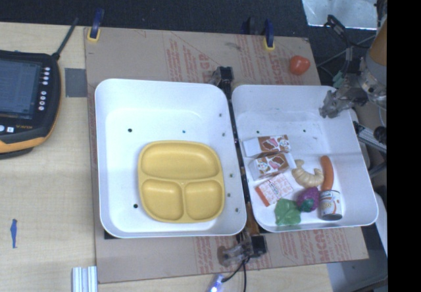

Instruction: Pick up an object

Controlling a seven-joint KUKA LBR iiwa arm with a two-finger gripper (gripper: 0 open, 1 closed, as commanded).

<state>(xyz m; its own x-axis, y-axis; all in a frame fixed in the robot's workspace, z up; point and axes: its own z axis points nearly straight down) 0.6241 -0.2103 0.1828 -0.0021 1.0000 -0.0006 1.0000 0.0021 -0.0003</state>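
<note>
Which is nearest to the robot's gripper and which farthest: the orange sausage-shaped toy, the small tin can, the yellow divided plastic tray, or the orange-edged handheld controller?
Measured from the gripper at the right bin's far right corner:
1. Orange sausage-shaped toy, just below it in the right bin.
2. Small tin can, at that bin's near edge.
3. Yellow divided plastic tray, in the left bin.
4. Orange-edged handheld controller, on the bench at far left.

small toys [299,185], clustered, right bin's [342,146] near end
</note>
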